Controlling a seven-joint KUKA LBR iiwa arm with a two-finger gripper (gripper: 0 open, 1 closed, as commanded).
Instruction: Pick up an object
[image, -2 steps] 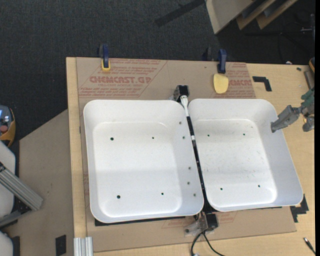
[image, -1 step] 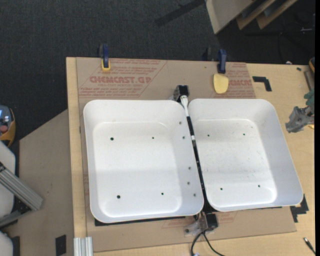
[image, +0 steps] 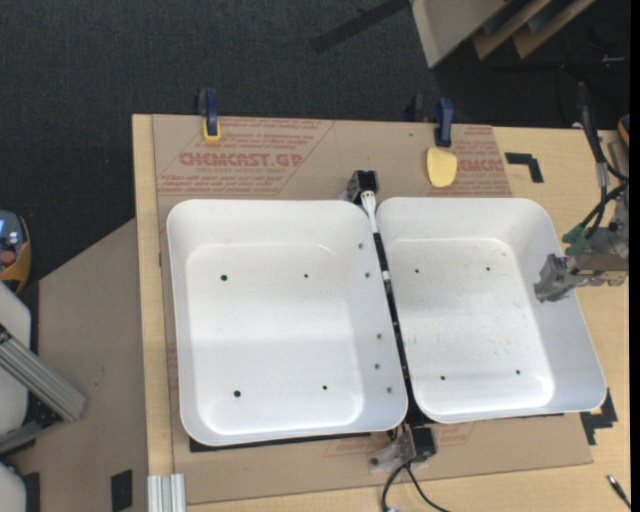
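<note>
"CHEMCAST GP" on brown board

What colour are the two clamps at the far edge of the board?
Blue clamps with yellow tips, on the lettered cardboard sheet; clearest in the camera view.

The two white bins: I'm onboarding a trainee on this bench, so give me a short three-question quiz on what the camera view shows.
1. True or false: the two bins touch along their inner edges.
2. Multiple choice: the gripper is seen at A) the left bin's left rim, B) the right bin's right rim, C) the middle of the left bin.
3. Fill in: the yellow object lies on the board behind the ____ bin.

Key: 1 true; 2 B; 3 right.
</note>
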